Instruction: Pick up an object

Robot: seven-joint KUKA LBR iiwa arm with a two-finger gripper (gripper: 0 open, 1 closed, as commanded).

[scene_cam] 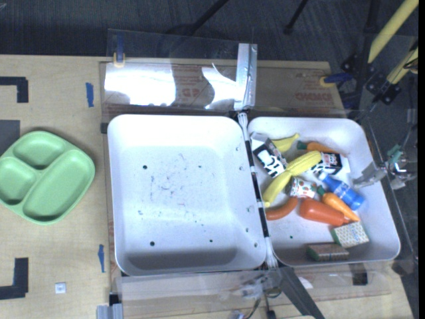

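The right bin holds a heap of toys. A long yellow banana lies aslant in the middle, with a smaller banana behind it. A black-and-white carton leans by the bin's left wall. An orange carrot, a blue bottle and a small red-and-white can crowd together. A checked sponge and a brown block lie near the front. My gripper shows as a grey metal piece at the bin's right rim, apart from the heap.
The left bin stands beside the right one, sharing a middle wall. A green divided plate rests on the wooden bench at far left. A clear plastic panel stands behind the bins. Dark stands and cables crowd the upper right.
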